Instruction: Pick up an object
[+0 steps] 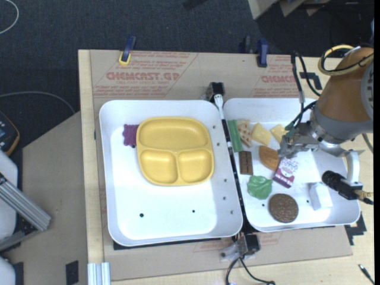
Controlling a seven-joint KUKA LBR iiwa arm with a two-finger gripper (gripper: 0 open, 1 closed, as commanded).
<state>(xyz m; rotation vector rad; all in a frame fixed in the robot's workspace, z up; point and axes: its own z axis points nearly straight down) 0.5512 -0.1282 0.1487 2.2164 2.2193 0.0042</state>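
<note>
My gripper [290,146] hangs low over the middle of the right bin [332,218], on the grey arm with the orange band [347,88]. Directly beneath it lie a purple-and-white packet [286,171] and an orange bread-like piece [268,157]. A pale yellow wedge [260,133] and a small yellow piece [278,132] lie just to the left of the gripper. Further left are a green strip [234,135] and a brown bar [244,162]. A green pepper [259,186], a round brown cookie [283,208] and a white block [315,195] lie nearer the front.
The left bin [119,218] holds a yellow compartment plate [175,149] with a purple item [129,135] at its left edge. A black part [338,184] juts over the right bin's right side. Clamps sit on the bench's far edge.
</note>
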